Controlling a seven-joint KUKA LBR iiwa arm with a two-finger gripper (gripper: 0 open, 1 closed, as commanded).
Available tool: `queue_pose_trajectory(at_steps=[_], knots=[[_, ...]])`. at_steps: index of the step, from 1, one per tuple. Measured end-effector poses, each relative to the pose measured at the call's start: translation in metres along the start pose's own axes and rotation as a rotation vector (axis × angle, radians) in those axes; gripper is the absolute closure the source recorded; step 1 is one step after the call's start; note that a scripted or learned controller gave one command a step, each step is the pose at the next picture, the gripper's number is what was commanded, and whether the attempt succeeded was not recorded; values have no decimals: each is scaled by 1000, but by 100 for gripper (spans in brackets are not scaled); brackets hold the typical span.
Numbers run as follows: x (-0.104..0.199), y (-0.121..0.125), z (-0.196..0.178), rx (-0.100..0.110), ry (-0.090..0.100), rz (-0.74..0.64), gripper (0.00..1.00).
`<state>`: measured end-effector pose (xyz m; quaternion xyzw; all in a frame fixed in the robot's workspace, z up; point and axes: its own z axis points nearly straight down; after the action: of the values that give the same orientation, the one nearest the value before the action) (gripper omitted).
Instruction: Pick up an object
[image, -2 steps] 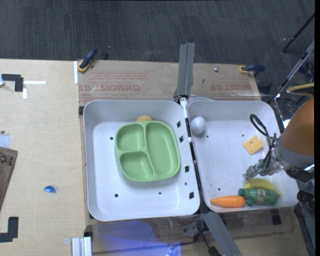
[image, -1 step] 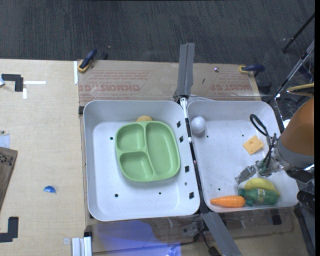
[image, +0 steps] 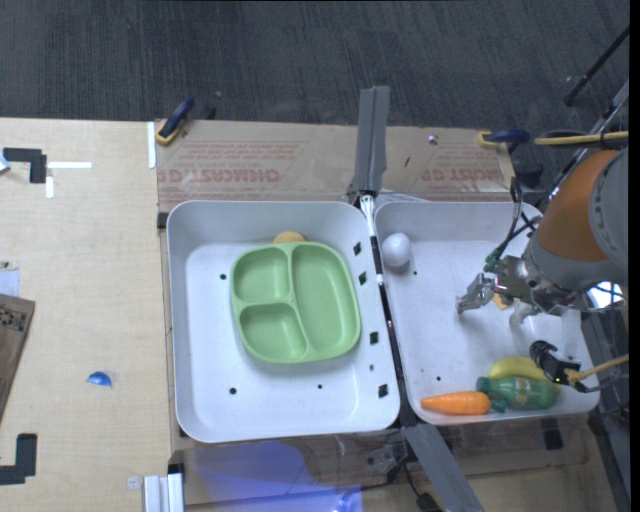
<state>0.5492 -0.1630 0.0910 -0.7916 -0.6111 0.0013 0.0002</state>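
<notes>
Gripper (image: 484, 297) hangs with fingers spread and nothing between them over the right bin (image: 440, 330), whose near right corner holds a carrot (image: 455, 403), green bottle (image: 520, 392) and banana (image: 518, 367).

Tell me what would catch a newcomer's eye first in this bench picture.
Probably the green divided plate, lying in the middle of the left bin with something yellowish peeking out behind its far edge. Next, the arm's orange band at the right, with the end effector over the right bin. Last, the carrot, green bottle and banana clustered at that bin's near right corner, and a white ball at its far left.
</notes>
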Motion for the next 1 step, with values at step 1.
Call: queue_pose_trajectory(at_steps=[1], knots=[[-28,27,-1,-2,-1,-204,0]])
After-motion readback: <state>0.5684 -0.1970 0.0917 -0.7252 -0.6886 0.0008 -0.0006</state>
